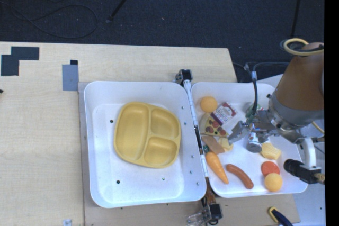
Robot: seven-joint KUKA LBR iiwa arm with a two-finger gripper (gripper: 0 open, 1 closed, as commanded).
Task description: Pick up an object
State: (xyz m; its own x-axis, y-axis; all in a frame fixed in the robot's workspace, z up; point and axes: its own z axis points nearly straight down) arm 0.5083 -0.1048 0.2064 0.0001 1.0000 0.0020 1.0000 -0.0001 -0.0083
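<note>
Right now the gripper (249, 134) hangs low in the right bin (241, 190), centre of it; whether it is clenched I cannot tell. A carrot (216, 166) lies at seven o'clock from it, a sausage (239, 175) at six.

Glossy white plastic bins (100, 114), matt yellow plastic divided plate (147, 134), pale wood-grain bench (37, 129), dark carpet-like floor (159, 2)
</note>
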